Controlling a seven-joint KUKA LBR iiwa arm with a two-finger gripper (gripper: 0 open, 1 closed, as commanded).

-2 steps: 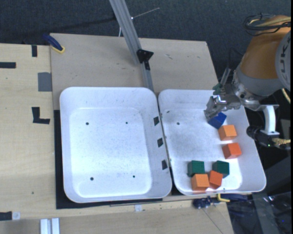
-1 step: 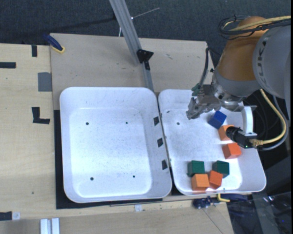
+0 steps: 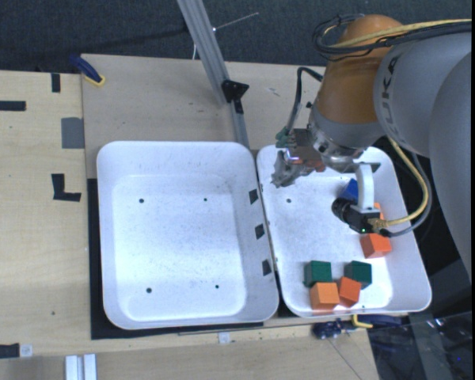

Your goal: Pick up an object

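End effector (image 3: 287, 172) at the upper left corner of the right bin (image 3: 301, 220), close to the rim it shares with the left bin (image 3: 174, 236). Its metal fingertips are small and blurred, so whether it is released or clenched cannot be told, and nothing can be seen held in it. Above and to its right rises the wrist with its orange band (image 3: 352, 70), and the thick grey arm (image 3: 435, 93) leaves the view at the right edge. Cables loop from the wrist down past a black fitting (image 3: 350, 212) to the right of the end effector.

Well below and to its right, near the bin's lower rim, lie two green blocks (image 3: 317, 271) (image 3: 358, 273) and two orange blocks (image 3: 324, 294) (image 3: 349, 290), close together. A third orange block (image 3: 375, 245) sits further right, and a blue object (image 3: 350, 189) is partly hidden behind the fitting. Both bins rest on the table (image 3: 32, 236).
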